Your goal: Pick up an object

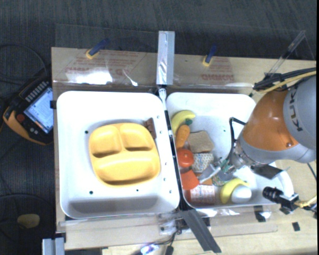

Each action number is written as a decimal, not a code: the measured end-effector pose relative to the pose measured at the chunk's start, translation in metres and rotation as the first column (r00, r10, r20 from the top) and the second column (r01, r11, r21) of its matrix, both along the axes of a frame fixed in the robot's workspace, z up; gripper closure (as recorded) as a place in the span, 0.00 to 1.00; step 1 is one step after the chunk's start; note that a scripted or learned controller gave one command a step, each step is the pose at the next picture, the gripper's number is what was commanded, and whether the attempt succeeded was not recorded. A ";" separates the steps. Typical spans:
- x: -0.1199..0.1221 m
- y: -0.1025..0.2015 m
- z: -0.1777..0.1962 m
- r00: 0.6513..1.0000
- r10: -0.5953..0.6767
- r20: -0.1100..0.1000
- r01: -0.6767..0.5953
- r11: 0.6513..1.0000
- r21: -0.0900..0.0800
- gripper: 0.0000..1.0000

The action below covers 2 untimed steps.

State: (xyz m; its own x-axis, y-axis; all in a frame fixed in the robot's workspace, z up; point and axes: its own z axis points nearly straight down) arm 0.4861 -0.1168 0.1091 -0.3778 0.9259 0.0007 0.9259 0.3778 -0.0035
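The right bin [212, 102] holds a heap of toy food: a yellow banana [182, 117], an orange carrot [182, 135], a brown bread slice [200, 140], a red tomato [184, 159], an orange piece [189, 180], a checkered cracker-like piece [202, 161], a red-and-white can lying flat [203, 195], and a yellow-and-white lemon-like object [234, 190]. My gripper [221, 169] reaches down from the right into the heap's near side, just above the yellow object and beside the cracker. The orange wrist band [268, 126] hides the bin's right part.
The left bin [69, 158] holds a yellow divided plate [125, 153] and a small brown object [149, 126] at its far right corner. A metal divider [165, 57] stands between the bins at the back. A handheld pendant [32, 113] lies left of the bench.
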 end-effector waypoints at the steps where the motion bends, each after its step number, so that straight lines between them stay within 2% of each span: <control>1: 0.004 -0.020 -0.015 0.992 0.122 0.020 -0.122 0.992 -0.001 0.00; 2: 0.089 -0.015 0.002 0.973 0.230 0.001 -0.230 0.973 0.003 0.00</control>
